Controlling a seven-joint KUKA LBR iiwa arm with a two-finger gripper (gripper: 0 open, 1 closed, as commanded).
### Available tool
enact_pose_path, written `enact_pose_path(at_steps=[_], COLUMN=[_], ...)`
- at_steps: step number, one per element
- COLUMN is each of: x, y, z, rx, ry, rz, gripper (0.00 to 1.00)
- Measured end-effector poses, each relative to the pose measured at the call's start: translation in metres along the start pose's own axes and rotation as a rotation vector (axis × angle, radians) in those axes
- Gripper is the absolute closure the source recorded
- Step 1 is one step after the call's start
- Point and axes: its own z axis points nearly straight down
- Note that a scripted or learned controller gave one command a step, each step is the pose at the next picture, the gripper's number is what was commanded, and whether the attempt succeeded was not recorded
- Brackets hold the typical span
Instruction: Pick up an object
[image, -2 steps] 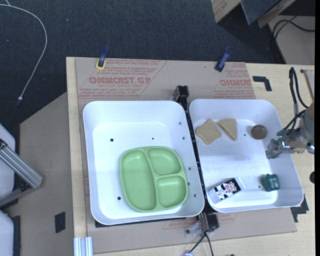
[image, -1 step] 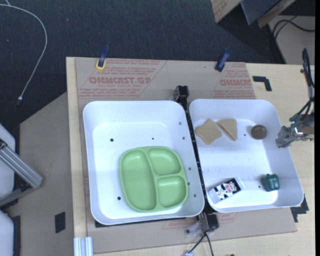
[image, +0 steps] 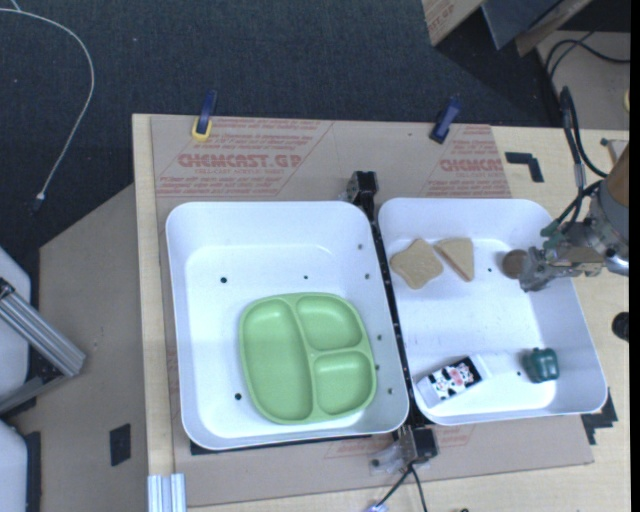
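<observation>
Brown round object (image: 514, 263) sits just beside the gripper (image: 535, 270), apparently ungrasped.

My claw (image: 535, 270), seen from above

What shows of me is small: a grey-metal gripper head with dull, slightly shiny surfaces and darker joints, its shape blocky and cluttered rather than smooth. A thin dark cable (image: 573, 150) loops down to it from above. Behind it my wrist (image: 622, 205) is pale grey and rounded.
</observation>
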Motion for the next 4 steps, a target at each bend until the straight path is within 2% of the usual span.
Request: enact_pose_path(at_steps=[1, 2, 3, 4], x=[0.062, 0.111, 0.163, 0.214], y=[0.005, 0.020, 0.015, 0.021], z=[-0.001, 0.009, 0.010, 0.027], rx=[0.004, 0.004, 0.005, 0.007], ry=[0.001, 0.001, 0.001, 0.000], rz=[-0.002, 0.000, -0.001, 0.001], gripper=[1.00, 1.00, 1.00, 1.00])
